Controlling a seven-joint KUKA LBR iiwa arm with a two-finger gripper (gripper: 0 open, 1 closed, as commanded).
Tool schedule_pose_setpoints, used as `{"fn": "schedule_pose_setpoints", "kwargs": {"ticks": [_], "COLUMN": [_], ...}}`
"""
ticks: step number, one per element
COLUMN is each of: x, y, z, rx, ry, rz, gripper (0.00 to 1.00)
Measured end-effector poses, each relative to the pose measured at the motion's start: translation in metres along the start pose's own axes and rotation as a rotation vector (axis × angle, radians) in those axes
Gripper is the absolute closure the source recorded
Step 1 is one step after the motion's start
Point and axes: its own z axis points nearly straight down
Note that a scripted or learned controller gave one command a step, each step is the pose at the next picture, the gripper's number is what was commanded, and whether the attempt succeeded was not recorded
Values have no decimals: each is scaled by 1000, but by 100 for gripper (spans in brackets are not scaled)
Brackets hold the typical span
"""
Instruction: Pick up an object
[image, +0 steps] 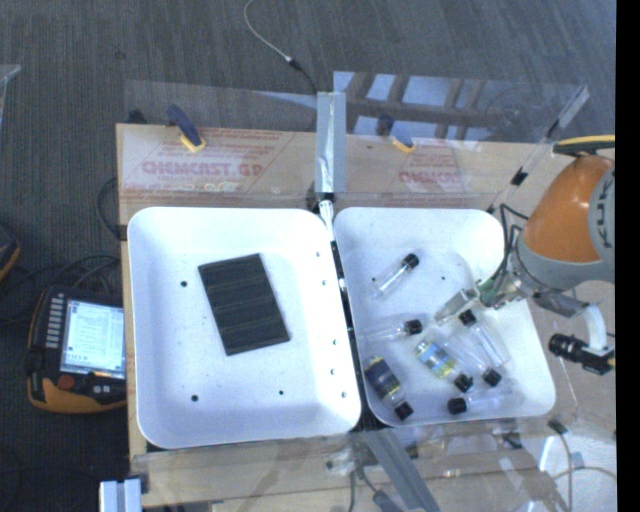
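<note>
You see small clear plastic vials with black caps (395, 275) scattered on their sides across the right white bin (440, 222). A dark ribbed rectangular pad (244, 303) lies flat in the left white bin (160, 240).

A slab (244, 303) lies in the left bin (160, 400); vials (395, 274) in the right bin (525, 395).

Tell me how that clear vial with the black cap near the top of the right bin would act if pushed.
The vial lies on its side and looks round, so it would probably roll. It looks small and clear, so likely light, slippery and perhaps fragile. The right bin has bare floor around it, so it could travel.
</note>
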Motion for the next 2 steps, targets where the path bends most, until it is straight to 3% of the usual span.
{"fn": "schedule_pose_setpoints", "kwargs": {"ticks": [1, 2], "x": [-22, -2], "y": [67, 2], "z": [3, 0], "rx": [1, 3], "ry": [0, 0], "rz": [3, -68], "gripper": [0, 0]}}
